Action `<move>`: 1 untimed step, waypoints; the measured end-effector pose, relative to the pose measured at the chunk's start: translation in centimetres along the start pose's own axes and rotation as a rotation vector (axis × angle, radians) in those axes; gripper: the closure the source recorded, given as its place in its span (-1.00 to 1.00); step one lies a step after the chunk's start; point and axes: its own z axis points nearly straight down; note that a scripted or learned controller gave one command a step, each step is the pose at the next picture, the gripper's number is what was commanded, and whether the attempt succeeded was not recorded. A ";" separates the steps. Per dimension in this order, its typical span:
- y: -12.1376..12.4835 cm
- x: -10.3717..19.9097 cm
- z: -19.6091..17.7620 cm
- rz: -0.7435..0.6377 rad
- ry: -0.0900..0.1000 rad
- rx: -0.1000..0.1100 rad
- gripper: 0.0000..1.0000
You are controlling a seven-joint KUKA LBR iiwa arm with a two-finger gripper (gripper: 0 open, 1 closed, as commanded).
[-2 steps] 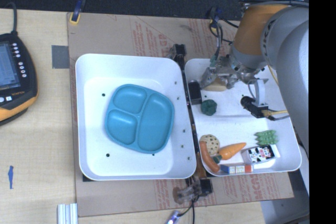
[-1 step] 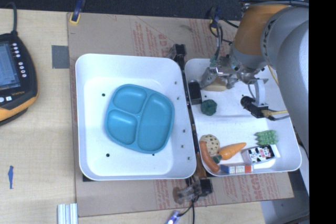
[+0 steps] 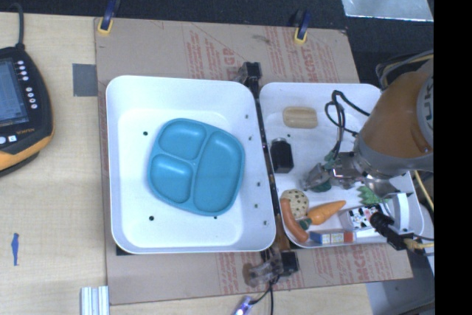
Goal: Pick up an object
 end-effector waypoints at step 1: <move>0.0 0.0 -1.0 -0.003 -0.001 0.001 1.00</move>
